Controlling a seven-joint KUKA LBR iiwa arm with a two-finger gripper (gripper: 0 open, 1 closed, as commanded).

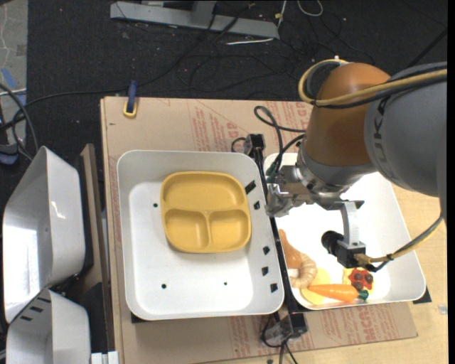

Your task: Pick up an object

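Gripper [279, 199] hangs over the shallow white plastic right bin [398, 213], at its wall nearest the other bin. The wrist hides it, so I can't tell if it's open or closed; nothing visibly held. Pick targets lie in a cluster near it, toward the view's bottom:
- tapered glossy orange plastic carrot [330, 291]
- pale tan curved toy food piece [306, 269], touching the carrot

They're probably crowded there for easy reach. The smooth yellow three-compartment plastic plate [206, 212] lies flat beside the gripper, on the side away from the arm.

A brown, card-covered counter [213, 117] bears two shallow white bins, left [129, 234] and right [396, 238], touching side by side; a blue and yellow clamp [130, 100] grips its far edge; spare white tubs [43, 220] stand off its left side; a grey bar [192, 18] lies on the dark floor beyond.
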